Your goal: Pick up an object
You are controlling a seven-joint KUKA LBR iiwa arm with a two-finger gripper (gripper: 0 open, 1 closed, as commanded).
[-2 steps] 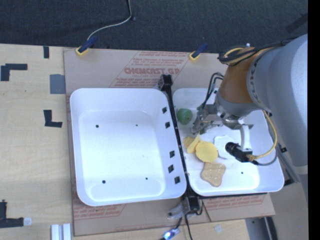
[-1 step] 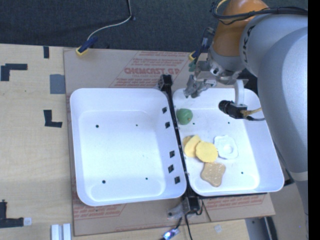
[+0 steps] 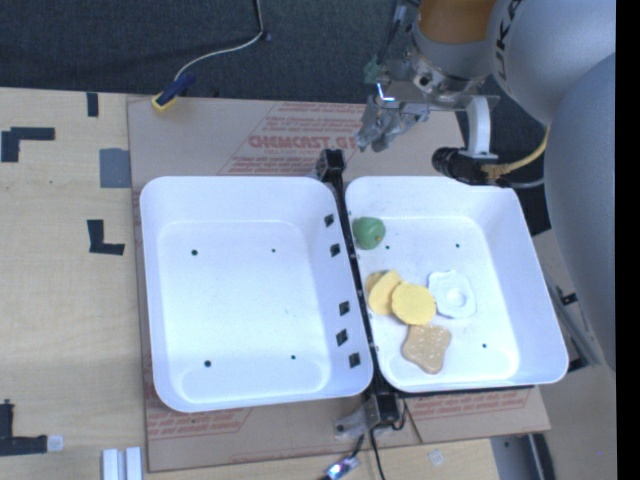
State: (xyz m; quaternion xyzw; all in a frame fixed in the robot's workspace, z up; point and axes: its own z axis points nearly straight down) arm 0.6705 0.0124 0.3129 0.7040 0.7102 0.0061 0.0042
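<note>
- So the gripper (image 3: 377,136) is parked up above the back edge of the right bin (image 3: 500,218), hanging over the cardboard just past the far rim. Nothing is between its fingers; whether they're spread wide or pinched close, I honestly can't tell from this angle.
- All the pickable stuff sits in that right bin: a green round piece (image 3: 369,231) up near the divider, two overlapping yellow discs (image 3: 402,299), a fried-egg toy (image 3: 453,295) just beside them, and a tan toast-looking slice (image 3: 427,347) closest to the front rim.
- The relation that matters: everything lies toward the front of the bin from the gripper, lower in the picture. The green piece is the nearest, almost straight below it in the view, and it sits apart from the others.
- The left bin (image 3: 240,298) is right next door, touching along the middle seam.
- My guess: it needs to come forward and down, and green looks like the easiest grab.
</note>
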